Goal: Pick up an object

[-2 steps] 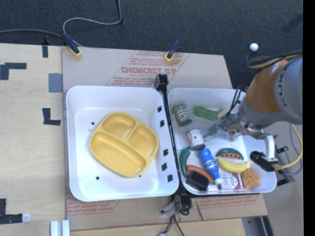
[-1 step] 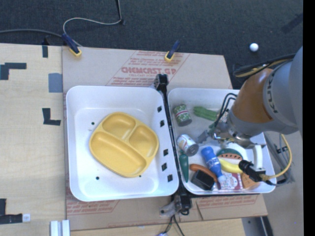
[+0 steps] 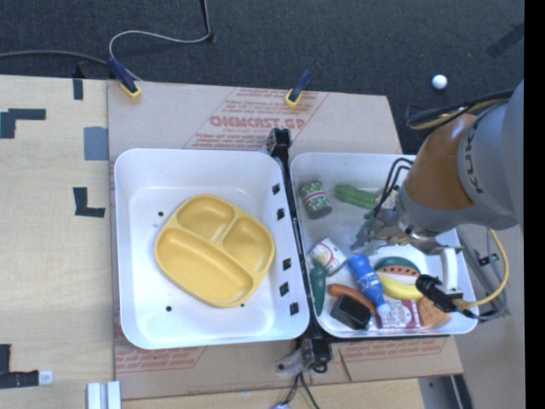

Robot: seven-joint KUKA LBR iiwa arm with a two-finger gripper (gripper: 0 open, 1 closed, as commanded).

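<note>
Over the right bin (image 3: 300, 228), the tool (image 3: 372, 228) hangs low among toys near a blue bottle (image 3: 366, 281); its grip cannot be told. A yellow tray (image 3: 214, 250) fills the left bin (image 3: 136, 245).

Illumination is bright and even. White bins (image 3: 128, 228) show mild glare at the frame centre. Shadows are soft. Focus is slightly soft throughout.

A robot lab: cardboard-covered bench (image 3: 255, 118), clamped bins (image 3: 136, 254), loose cables (image 3: 162, 37).
</note>
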